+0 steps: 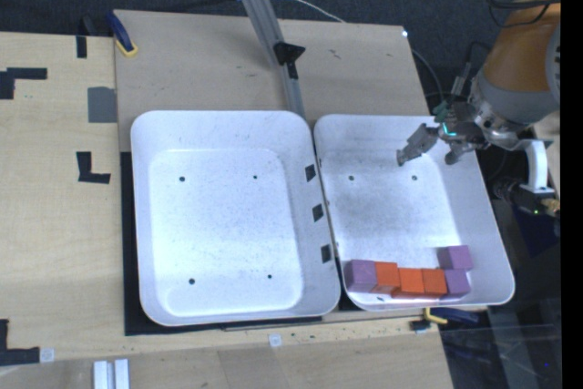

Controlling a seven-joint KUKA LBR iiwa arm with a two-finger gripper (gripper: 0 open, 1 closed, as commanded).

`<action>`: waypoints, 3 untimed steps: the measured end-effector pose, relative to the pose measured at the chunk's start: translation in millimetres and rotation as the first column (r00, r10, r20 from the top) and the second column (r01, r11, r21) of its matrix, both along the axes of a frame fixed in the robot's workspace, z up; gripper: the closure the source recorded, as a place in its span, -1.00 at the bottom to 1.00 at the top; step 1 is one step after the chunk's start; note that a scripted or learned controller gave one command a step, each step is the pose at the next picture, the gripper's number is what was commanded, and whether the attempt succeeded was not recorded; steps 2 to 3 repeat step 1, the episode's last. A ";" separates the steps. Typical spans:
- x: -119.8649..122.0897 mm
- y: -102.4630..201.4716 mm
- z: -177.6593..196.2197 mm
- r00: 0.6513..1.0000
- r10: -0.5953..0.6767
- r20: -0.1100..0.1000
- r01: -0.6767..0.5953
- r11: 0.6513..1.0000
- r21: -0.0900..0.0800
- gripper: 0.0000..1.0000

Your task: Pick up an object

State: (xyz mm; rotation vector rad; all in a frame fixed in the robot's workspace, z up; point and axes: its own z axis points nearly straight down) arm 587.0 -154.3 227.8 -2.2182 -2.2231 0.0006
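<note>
The surface (228, 68) is pale wood, marked with strips of black tape, and stands on dark carpet. A grey metal post (260, 9) slants across its far side. Two white bins sit side by side: the left bin (146, 223) and the right bin (478, 214). The blocks (410, 276), purple and orange, lie in a close row against the near wall of the right bin, one purple block stacked at the right end. The gripper (430, 147) hangs over the far part of the right bin, fingers spread, nothing between them.
</note>
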 end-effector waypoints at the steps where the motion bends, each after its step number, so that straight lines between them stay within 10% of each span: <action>1: 7.9 -3.4 -73.7 1.000 -0.002 -0.008 0.002 1.000 0.000 -1.00; 3: 7.9 -3.4 -73.7 1.000 -0.002 -0.008 0.002 1.000 0.000 -1.00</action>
